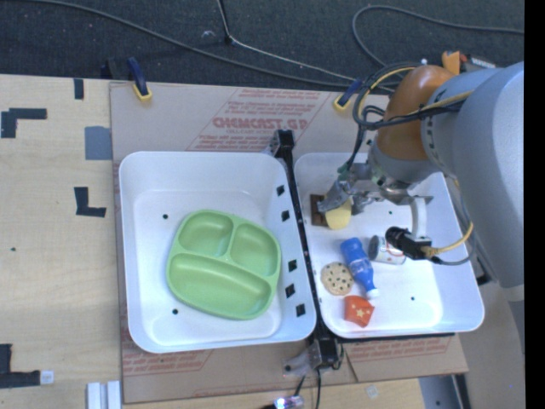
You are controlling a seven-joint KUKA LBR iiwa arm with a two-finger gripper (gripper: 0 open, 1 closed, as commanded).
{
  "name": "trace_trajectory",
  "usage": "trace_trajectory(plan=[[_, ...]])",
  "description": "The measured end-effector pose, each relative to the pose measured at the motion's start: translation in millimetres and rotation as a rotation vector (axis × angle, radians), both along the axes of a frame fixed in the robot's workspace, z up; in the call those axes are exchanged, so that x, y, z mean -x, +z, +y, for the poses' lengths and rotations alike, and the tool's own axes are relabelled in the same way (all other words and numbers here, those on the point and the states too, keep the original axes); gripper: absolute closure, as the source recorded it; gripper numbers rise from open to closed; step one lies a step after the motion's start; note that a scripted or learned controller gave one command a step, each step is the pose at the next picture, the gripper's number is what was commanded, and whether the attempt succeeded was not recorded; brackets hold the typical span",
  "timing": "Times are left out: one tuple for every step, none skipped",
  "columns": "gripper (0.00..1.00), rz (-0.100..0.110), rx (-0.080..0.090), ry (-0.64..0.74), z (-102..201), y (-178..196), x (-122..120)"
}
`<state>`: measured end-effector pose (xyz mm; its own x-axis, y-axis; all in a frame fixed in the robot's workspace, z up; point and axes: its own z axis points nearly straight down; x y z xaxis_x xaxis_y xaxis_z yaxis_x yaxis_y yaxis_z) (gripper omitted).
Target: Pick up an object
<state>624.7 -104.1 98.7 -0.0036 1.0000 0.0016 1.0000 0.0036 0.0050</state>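
My gripper [349, 203] hangs low over the back left part of the right bin [443, 309], and its fingers look open with nothing between them. A pale yellow object [338, 218] lies just below and left of the fingertips, next to a small brown piece [318, 209] at the bin's left wall. Nearer the front lie a blue bottle [358, 265], a round cookie [336, 278] and a red-orange object [358, 311].
The left bin [140, 186] holds a green divided plate [225, 263]. A black divider [294, 228] runs between the bins. The grey arm with its orange band [417, 109] and cables covers the right bin's back right corner.
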Motion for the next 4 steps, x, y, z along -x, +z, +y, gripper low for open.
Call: trace_trajectory(plan=[[1.00,0.002,0.003,-0.003,-7.0,52.6,6.5],[1.00,0.001,0.002,-0.001,1.5,111.2,1.8],[1.00,0.003,0.002,-0.002,1.8,134.6,1.2],[1.00,0.006,0.001,0.001,46.2,127.5,-2.7]])
